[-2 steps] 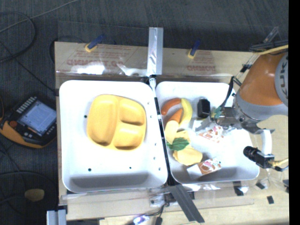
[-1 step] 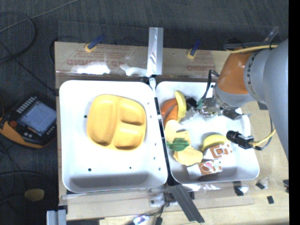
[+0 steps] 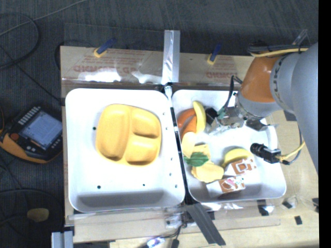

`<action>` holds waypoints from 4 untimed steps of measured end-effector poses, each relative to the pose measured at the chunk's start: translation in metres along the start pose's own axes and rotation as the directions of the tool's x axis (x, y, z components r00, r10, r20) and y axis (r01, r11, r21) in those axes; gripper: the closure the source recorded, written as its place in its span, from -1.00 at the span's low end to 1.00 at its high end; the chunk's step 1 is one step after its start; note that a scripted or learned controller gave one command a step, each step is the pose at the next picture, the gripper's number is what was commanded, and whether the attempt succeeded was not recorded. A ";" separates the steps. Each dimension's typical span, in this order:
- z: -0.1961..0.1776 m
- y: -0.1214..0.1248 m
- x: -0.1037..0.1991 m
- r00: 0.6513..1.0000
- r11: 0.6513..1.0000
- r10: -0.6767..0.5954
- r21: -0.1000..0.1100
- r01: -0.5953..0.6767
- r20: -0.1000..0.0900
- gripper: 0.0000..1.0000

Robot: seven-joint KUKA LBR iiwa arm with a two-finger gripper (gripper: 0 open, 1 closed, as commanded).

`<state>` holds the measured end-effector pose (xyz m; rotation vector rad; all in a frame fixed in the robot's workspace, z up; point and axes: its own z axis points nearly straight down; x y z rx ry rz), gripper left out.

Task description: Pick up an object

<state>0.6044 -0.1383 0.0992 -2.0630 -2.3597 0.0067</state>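
My gripper (image 3: 221, 120) is down in the right bin (image 3: 274, 187), at its upper middle, just right of a yellow banana (image 3: 199, 112). An orange rounded piece (image 3: 186, 121) lies against the bin's left wall beside the banana. Below these sit a pale yellow piece (image 3: 188, 144), a green leaf (image 3: 198, 159) on a yellow piece, and a rounded yellow lump (image 3: 209, 172). A yellow wedge (image 3: 236, 153) and two small red-and-white cartons (image 3: 243, 166) (image 3: 231, 184) lie toward the bin's lower right. I see nothing held between the fingers.
The left bin (image 3: 83, 190) holds a large yellow divided plate (image 3: 128, 134). The grey arm with its orange band (image 3: 258, 81) comes in from the upper right over the right bin's far corner. A handheld device (image 3: 36, 133) lies on the floor at left.
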 end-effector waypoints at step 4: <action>-0.083 0.065 0.050 0.986 0.986 -0.164 -0.004 0.164 0.006 1.00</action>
